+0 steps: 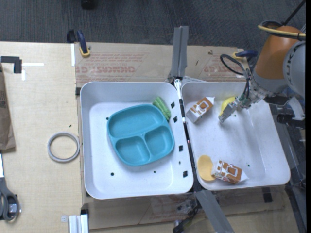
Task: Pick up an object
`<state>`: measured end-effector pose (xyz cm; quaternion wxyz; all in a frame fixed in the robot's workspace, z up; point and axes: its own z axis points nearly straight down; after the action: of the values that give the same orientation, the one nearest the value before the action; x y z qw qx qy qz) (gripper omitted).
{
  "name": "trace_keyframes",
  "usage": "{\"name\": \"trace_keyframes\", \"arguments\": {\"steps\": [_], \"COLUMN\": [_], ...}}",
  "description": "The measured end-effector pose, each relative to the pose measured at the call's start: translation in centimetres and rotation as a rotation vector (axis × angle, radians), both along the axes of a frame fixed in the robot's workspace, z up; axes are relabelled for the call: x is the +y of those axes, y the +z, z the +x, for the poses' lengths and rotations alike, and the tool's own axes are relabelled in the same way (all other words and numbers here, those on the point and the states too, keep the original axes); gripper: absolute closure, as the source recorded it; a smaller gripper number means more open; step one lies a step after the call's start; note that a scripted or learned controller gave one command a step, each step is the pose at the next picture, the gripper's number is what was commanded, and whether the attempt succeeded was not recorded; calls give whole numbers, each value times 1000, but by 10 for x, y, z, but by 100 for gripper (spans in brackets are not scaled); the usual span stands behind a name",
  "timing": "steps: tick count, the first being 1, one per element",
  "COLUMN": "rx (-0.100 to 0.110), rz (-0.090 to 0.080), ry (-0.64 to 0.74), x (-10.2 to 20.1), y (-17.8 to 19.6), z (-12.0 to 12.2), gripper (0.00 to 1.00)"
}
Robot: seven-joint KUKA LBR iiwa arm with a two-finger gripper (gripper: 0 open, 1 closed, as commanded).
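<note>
The bench (39, 106) is pale wood, with dark floor (146, 8) along the top. 2 white bins (92, 144) sit at center. In the right bin, the gripper (227, 111) touches a yellow object (227, 103); whether its fingers are open, I cannot tell.

Two bins sit side by side on the bench (39, 96). The left bin (92, 144) holds a divided tray (140, 135), with a leafy item (162, 108) at its far right corner. The right bin (262, 154) holds a small carton (200, 108) at the back, and a disc (205, 167) touching a packet (229, 172) at the front. A ring (63, 146) lies on the bench, left of both bins.
</note>
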<state>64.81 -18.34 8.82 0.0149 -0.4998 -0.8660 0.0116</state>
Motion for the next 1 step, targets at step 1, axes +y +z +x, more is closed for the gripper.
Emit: {"name": "trace_keyframes", "arguments": {"steps": [1], "rx": [-11], "rz": [19], "ry": [304], "x": [-32], "y": [31], "z": [3], "gripper": [0]}}
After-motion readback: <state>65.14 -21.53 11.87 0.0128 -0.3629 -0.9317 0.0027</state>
